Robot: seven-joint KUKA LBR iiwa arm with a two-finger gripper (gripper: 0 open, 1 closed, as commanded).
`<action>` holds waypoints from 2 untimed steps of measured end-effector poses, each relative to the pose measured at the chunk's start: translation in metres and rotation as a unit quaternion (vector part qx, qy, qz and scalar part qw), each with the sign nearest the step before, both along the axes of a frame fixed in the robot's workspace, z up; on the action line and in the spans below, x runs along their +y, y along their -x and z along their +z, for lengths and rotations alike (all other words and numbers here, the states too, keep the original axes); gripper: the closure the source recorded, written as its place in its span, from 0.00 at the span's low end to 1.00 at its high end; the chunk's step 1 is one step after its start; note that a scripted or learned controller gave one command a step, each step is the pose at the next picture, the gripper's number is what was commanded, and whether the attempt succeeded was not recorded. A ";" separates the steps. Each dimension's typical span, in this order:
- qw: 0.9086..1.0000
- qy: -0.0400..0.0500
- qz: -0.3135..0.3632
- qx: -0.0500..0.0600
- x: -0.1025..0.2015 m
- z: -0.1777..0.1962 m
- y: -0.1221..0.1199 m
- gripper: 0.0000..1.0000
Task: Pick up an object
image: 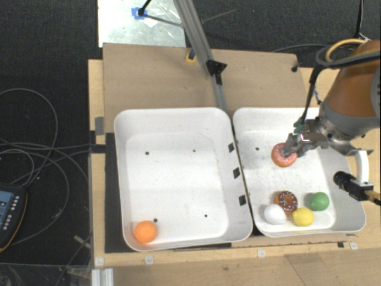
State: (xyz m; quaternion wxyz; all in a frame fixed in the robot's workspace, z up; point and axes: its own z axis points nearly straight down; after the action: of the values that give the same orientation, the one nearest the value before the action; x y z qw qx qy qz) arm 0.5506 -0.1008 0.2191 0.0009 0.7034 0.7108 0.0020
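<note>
The gripper [291,148] sits on the pink donut [283,156] (grip unclear), with chocolate donut [287,201], egg [274,214], lemon [303,217], lime [319,201] clustered nearby.

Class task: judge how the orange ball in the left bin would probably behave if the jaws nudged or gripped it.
The orange ball looks round and smooth, so a nudge would probably send it rolling. It sits near the left bin's front wall, which would likely stop it. Its curved surface might slip from flat jaws.
</note>
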 end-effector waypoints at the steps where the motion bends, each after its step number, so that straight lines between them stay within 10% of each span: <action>1: 1.000 0.000 0.000 0.000 0.053 0.010 -0.031 1.00; 2: 1.000 0.000 0.000 0.001 0.105 0.001 -0.049 1.00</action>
State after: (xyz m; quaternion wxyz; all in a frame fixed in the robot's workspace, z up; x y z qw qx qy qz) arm 0.5999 0.0044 0.2205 0.0003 0.7033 0.7109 0.0018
